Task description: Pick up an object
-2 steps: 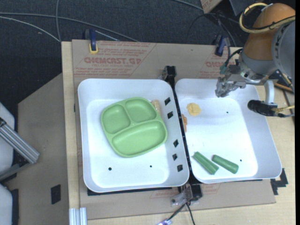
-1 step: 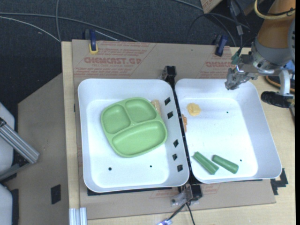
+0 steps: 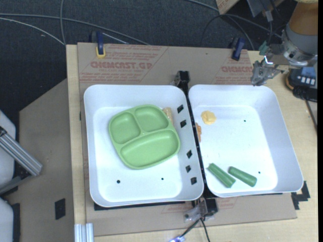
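Objects for picking: two green sticks (image 3: 232, 175) near right bin's (image 3: 282, 130) front edge; yellow piece (image 3: 208, 117) at its rear left. Green divided plate (image 3: 144, 135) occupies left bin (image 3: 101, 185). Gripper (image 3: 260, 77) above right bin's rear rim, opening indiscernible. Step: approach; next, descend over one item.

We note both white bins (image 3: 101, 135) as smooth, slightly glossy plastic; green divided tray (image 3: 144, 136) matt plastic; bench board (image 3: 151, 59) brown cardboard-like, printed; blue clamps (image 3: 100, 43) plastic-looking; floor dark, matt.
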`<move>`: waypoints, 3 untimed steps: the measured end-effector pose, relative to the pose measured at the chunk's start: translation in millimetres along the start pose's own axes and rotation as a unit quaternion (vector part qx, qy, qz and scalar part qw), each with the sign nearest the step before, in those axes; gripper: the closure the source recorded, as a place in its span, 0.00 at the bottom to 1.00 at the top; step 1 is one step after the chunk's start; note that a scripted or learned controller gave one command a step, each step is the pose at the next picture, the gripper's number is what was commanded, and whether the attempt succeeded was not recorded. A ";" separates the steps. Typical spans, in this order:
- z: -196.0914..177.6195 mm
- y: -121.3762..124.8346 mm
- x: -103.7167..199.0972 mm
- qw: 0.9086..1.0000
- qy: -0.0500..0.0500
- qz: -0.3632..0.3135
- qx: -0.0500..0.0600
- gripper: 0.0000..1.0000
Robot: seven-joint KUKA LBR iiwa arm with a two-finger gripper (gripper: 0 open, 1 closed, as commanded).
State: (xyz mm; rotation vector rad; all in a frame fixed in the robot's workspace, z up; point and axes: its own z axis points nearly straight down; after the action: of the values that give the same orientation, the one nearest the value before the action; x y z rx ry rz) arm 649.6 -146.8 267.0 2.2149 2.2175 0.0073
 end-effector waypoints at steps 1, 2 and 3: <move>12.1 -4.6 48.3 1.000 0.002 -0.002 0.005 1.00; 27.9 -20.8 99.7 1.000 0.003 -0.002 0.006 1.00; 37.1 -43.6 150.9 1.000 0.003 -0.002 0.007 1.00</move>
State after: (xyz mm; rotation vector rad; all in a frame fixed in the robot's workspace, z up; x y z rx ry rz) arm 606.2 4.0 229.2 2.2195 2.2311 -0.0019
